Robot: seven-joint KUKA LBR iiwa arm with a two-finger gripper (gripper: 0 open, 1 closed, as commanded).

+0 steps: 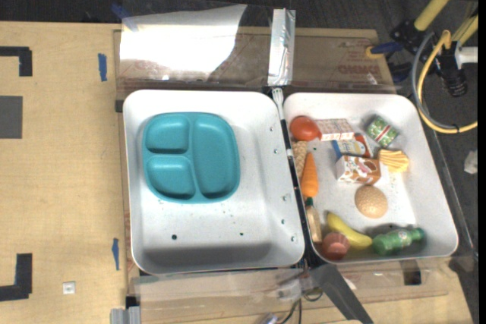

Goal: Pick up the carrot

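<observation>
The carrot point(309, 175) is a small orange cone lying along the left wall of the right bin point(433, 163), its length running top to bottom. A red tomato point(304, 128) lies just behind it and a waffle-patterned piece sits against its upper left side.
The right bin also holds a small carton point(355, 165), a green can point(381, 130), a yellow ridged piece point(394, 161), a brown round item point(371, 202), a banana point(348, 231), a reddish fruit point(335, 243) and a green item point(396, 240). A teal divided plate point(191, 156) sits in the left bin point(250, 231).
</observation>
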